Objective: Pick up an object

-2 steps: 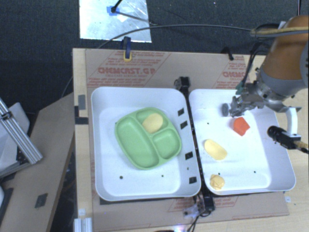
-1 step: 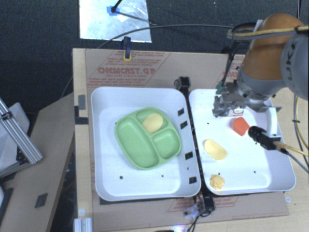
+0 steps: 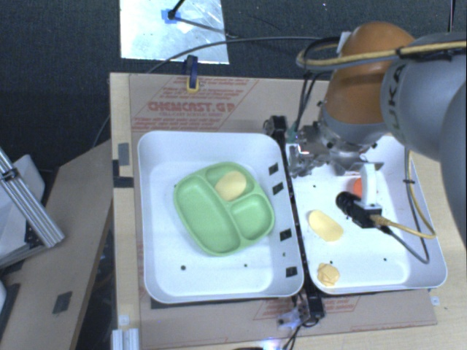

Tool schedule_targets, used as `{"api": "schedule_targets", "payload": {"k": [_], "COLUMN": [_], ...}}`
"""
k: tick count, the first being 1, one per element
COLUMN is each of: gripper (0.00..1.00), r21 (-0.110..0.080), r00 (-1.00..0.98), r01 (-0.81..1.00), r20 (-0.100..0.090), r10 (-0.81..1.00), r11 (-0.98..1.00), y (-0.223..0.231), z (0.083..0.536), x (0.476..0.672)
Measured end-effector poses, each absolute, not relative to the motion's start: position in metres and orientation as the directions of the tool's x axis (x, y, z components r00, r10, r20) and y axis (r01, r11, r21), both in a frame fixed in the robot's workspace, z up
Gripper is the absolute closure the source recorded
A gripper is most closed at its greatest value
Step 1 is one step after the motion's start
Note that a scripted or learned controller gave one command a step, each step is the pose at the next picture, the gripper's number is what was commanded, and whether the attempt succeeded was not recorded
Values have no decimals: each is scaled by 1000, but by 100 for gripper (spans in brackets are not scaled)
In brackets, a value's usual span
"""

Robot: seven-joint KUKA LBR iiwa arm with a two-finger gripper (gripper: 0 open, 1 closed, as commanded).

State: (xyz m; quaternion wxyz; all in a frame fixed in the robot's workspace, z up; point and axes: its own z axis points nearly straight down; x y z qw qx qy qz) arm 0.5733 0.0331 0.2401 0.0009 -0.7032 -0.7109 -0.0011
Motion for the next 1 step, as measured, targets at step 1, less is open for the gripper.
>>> {"api": "schedule_targets", "payload": {"k": [1], "gripper": [100], "r21": [-1], "r00": [-10], "r01": [1000], "r20": [2], "r10": [1000], "r11": [10], "y": [86], "z": [221], "x": [566]}}
